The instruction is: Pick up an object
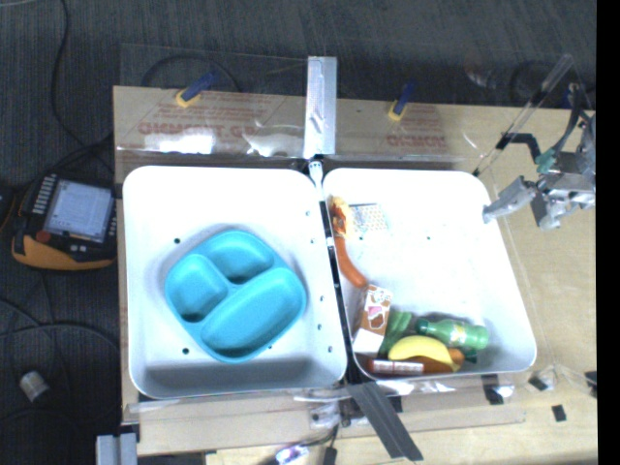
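Hand (547, 194) parked off right bin's (504, 260) upper-right rim, fingers too small to tell wide or narrow, holding nothing seen; pickables, including banana (424, 349) and green bottle (453, 333), are piled in near-left corner, likely slid there; blue tray (235, 292) fills left bin (145, 221).

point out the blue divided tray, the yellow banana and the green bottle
Blue plastic divided tray (235, 294), camera view, on the ridge between its compartments, left bin.
Yellow toy banana (423, 349), camera view, mid-body, right bin's near edge.
Green plastic bottle (455, 333), camera view, on its body, just behind the banana.
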